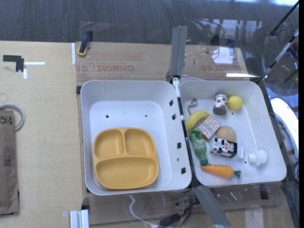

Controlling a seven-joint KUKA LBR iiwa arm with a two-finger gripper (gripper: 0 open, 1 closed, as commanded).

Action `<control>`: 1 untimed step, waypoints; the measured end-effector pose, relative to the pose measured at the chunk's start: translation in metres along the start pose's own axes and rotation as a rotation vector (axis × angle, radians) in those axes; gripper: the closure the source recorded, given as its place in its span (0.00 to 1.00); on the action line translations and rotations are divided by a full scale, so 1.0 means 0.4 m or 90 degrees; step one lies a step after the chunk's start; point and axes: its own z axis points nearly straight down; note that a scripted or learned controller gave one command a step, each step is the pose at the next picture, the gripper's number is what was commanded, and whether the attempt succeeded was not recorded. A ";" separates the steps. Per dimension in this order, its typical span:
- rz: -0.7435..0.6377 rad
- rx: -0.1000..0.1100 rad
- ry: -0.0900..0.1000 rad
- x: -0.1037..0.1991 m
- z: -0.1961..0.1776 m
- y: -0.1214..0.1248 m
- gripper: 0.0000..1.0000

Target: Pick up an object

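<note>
Camera view has the pickable things crowded in the right bin (266, 127), lower right of the frame — the carrot (220, 170) lies apart at the bottom, its long axis running left-right, so a grip would close across it. How the tool stands I cannot tell.

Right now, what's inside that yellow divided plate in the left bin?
The yellow plate shows three bare compartments with nothing in them. It covers the left bin floor beneath, so anything under it can't be seen.
</note>
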 end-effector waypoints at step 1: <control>0.000 0.000 0.000 0.000 0.000 0.000 0.00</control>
